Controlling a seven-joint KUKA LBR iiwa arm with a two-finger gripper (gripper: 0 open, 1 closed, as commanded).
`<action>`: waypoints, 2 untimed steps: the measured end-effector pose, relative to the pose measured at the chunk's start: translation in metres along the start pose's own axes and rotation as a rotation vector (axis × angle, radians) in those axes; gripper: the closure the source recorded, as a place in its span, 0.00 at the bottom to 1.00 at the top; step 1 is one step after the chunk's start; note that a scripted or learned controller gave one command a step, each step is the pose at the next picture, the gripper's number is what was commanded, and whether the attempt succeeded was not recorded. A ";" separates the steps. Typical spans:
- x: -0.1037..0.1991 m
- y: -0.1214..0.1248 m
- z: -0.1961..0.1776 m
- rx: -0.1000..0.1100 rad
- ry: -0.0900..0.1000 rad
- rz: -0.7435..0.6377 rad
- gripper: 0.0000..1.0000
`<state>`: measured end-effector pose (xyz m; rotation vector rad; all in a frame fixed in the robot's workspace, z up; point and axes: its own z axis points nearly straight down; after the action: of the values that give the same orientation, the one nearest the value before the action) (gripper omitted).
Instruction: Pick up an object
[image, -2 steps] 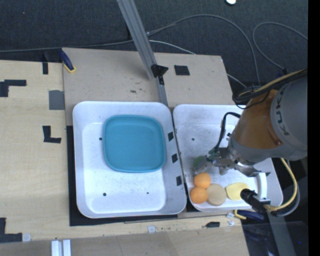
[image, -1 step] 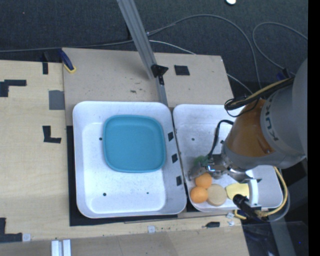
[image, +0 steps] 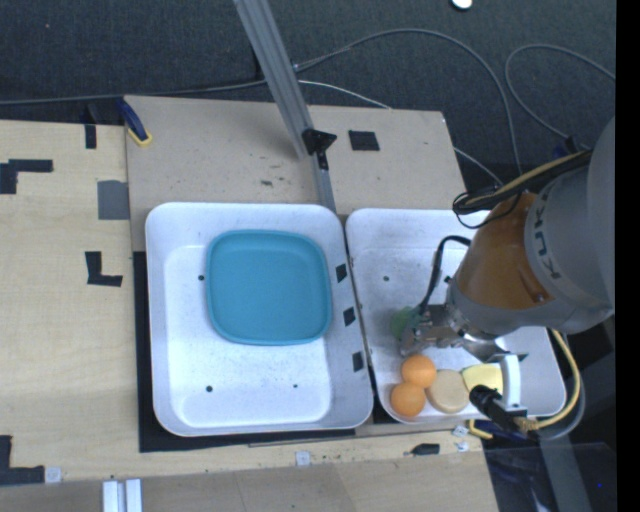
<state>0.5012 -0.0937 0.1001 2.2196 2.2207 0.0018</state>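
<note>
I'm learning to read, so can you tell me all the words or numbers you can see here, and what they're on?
"KU": large pale letters on the grey arm, cut off where the body curves away.
No other words or numbers can be read: the blue plate, the white bins and the orange balls are plain, and the black patches on the bench are blank tape.

Bulky grey arm (image: 585, 250) with an orange band (image: 505, 260), black cables looping beside it.

Two orange balls (image: 413, 385), cream disc (image: 448, 392), right bin's (image: 400, 245) near corner
</note>
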 end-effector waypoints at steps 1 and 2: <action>-0.008 0.006 -0.055 -0.002 0.000 0.000 1.00; -0.017 0.011 -0.110 -0.002 0.000 0.001 1.00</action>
<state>0.5117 -0.1108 0.2102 2.2196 2.2189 0.0036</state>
